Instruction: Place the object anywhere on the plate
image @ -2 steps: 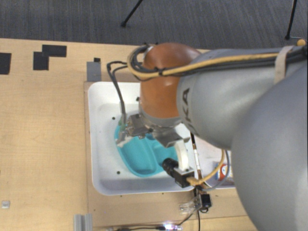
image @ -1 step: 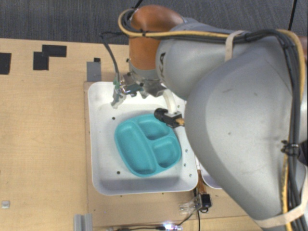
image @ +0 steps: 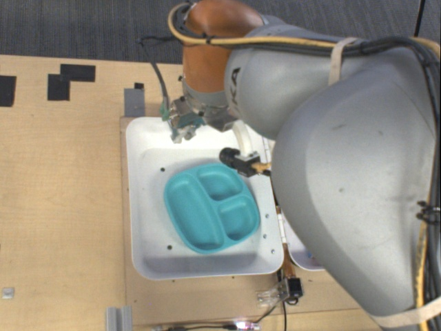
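A teal plate (image: 210,209) with three compartments lies tilted in the middle of the left white bin (image: 148,254), and nothing rests on it. My gripper (image: 181,127) hangs over the bin's far left part, just beyond the plate's far rim, pointing down. I can make out no object at its tip. The arm's grey body hides everything to the right of the plate.
A sliver of the right bin (image: 303,259) shows under the arm. Black markings (image: 69,80) lie on the wooden bench at far left. A grey bracket (image: 134,101) stands at the left bin's far corner. A small clip with cables (image: 279,295) sits near the front edge.
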Robot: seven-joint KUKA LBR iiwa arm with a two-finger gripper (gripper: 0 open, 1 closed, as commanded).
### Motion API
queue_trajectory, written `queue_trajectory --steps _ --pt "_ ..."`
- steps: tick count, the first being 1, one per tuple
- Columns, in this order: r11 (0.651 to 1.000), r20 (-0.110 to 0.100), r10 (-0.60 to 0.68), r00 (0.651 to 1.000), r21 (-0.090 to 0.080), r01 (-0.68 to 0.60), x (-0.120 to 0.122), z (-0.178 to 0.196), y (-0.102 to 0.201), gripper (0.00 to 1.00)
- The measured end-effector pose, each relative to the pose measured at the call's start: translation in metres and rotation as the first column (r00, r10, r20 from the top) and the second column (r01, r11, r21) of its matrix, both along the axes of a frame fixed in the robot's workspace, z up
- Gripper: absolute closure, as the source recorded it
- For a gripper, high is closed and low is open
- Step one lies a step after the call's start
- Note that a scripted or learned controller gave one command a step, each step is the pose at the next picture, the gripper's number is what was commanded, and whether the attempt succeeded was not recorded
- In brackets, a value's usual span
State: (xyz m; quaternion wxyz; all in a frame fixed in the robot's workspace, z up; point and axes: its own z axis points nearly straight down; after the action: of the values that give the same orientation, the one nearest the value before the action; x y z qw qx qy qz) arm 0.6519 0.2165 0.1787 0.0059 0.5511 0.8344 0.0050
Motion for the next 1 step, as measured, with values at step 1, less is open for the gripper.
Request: queue_trajectory --steps 1 --pt "0.973 0.002 0.232 0.973 -0.005 -0.232 0.0149 0.0952 -0.0795 1.00"
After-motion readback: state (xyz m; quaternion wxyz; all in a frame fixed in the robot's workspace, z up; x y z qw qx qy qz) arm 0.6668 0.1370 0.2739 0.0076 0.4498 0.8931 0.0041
